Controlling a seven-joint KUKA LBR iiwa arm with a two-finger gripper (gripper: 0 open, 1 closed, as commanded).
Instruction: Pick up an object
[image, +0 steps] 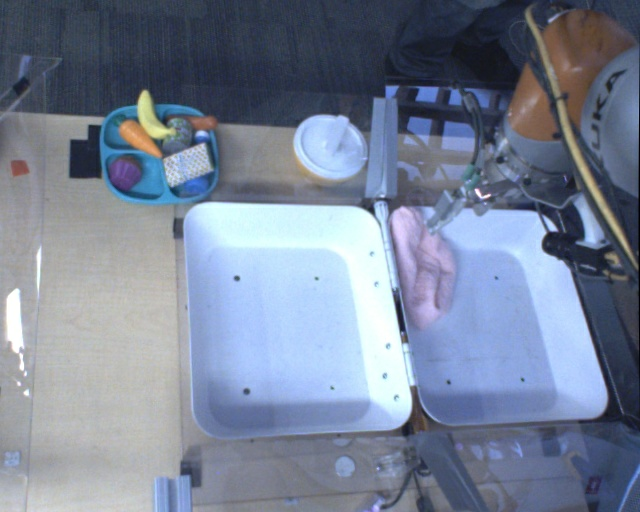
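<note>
A pink cloth stretches in a long crumpled fold along the left side of the right bin, close to the divider between the bins. My gripper reaches down and to the left from the orange-banded wrist and meets the cloth's upper right edge. Its thin fingers come together at the tip, pinching a fold of the cloth. The cloth's lower end rests over the bin floor.
The left bin stands beside the right one. Behind the bins are a white lidded bowl and a blue tray of toy food. Cables and a black bracket hang at the right bin's far edge.
</note>
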